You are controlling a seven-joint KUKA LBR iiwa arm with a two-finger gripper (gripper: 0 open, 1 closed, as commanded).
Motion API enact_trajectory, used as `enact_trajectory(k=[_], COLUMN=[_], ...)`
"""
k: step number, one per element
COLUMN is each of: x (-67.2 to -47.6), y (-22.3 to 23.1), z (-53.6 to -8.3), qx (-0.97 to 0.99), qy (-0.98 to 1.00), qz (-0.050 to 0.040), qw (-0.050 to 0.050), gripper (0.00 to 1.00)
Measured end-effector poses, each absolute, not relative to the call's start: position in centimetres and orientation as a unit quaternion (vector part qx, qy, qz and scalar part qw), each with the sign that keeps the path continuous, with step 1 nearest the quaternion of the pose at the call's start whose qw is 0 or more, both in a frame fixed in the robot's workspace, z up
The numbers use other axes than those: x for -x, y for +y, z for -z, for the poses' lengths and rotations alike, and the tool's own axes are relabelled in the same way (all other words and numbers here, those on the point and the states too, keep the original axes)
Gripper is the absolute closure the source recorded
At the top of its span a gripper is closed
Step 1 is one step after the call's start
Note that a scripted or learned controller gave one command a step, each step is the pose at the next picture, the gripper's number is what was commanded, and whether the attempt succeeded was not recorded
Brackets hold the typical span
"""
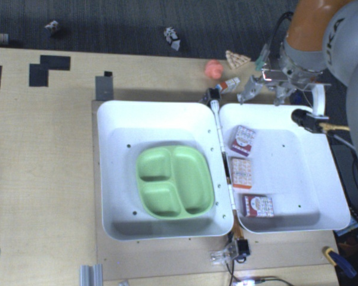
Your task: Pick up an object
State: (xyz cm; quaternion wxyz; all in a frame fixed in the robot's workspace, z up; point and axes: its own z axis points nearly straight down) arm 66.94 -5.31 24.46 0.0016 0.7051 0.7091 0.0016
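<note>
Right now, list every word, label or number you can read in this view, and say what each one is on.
No text here can be read.
Top packet: red and white print, too blurred to read.
Middle packet: pale print, too blurred.
Bottom packet: dark red with a white patch, too small to read.
Green tray: no marking.
Left bin: no marking.

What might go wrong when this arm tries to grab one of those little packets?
The three small packets lie flat near the right bin's left wall, so the end effector may hit that wall or slide off them. The lowest packet also sits close to the front wall. The green divided tray looks wide and hard to grip.
</note>
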Motion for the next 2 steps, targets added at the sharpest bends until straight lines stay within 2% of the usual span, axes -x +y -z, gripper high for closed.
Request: enact_trajectory(k=[1, 2], x=[-54.3, -52.6], y=[-5.4, -8.5], z=[-18.4, -9.7], qx=[-0.706, -0.706], qy=[0.708, 0.708], qz=[-0.0003, -0.0038], qw=[0.000, 0.004], gripper=[0.00, 0.00])
